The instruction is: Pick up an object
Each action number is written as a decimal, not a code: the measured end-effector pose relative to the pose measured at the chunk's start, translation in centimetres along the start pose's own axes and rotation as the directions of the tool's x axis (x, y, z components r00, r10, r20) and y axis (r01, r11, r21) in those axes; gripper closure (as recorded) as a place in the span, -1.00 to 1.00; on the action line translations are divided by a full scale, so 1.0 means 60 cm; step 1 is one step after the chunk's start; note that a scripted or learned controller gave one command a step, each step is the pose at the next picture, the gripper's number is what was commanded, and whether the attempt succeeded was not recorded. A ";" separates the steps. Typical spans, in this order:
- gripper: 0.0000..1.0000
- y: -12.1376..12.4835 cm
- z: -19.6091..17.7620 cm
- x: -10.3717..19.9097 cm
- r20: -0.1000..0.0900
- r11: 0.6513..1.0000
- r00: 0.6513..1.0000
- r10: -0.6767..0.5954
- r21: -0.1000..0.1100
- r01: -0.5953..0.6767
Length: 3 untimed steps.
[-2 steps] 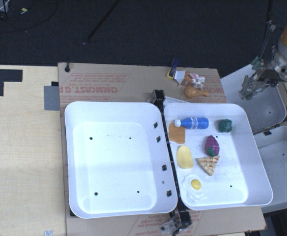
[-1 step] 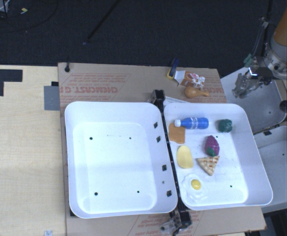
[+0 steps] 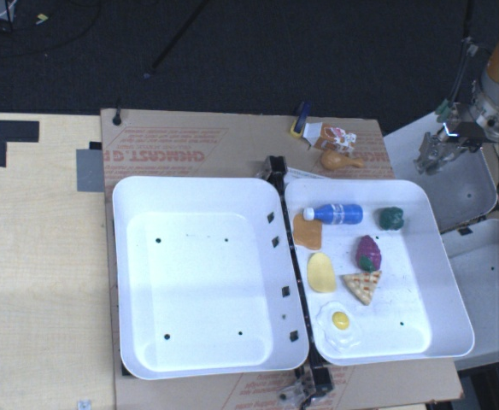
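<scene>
The bench carries a brown cardboard sheet (image 3: 232,143) with red printed lettering. To its left lies a pale wood-grain surface (image 3: 36,254) bearing black and grey patches. Behind the bench, the floor is dark, with cables crossing it.

Two shallow white bins sit side by side on the cardboard, joined by black clips along the shared edge. The left bin (image 3: 138,229) has bare walls and small dark dots on its floor. The right bin (image 3: 437,314) holds seven objects:

- one blue-and-white bottle (image 3: 335,214), lying on its side
- one dark green lump (image 3: 391,218)
- one orange slab (image 3: 308,231)
- one purple piece (image 3: 368,252)
- one pale yellow oval (image 3: 321,272)
- one pizza wedge (image 3: 362,286)
- one fried egg (image 3: 339,323)

One orange toy (image 3: 339,160) lies on the cardboard, behind the right bin.

The gripper (image 3: 431,156) hangs past the right bin's far right corner, above a grey surface, apart from all objects. Whether its pincer is released or clenched cannot be determined.
</scene>
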<state>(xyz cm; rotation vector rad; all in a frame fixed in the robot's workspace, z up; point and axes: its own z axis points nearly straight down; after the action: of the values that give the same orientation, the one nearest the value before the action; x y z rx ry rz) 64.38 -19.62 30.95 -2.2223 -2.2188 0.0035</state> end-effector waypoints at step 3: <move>1.00 0.001 -0.095 0.032 -0.001 1.000 1.000 -0.001 -0.003 0.001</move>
<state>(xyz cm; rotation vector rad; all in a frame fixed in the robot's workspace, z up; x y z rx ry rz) 64.43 -17.70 36.67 -2.2225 -2.2209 -0.0003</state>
